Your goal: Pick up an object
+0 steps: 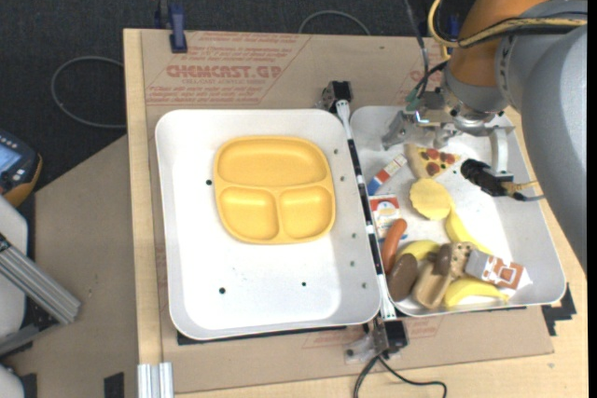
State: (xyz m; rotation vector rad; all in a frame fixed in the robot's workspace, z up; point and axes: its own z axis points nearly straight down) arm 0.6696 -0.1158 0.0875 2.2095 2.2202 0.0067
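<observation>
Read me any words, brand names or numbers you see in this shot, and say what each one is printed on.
"CHEMCAST GP": large red letters on the brown protective sheet covering the bench, behind the left bin.
Smaller red lines above and below it on that sheet: too small to read.
Red and white packet by the right bin's left wall: print blurred, unreadable.
Orange and white carton near the bananas: markings unreadable.
</observation>
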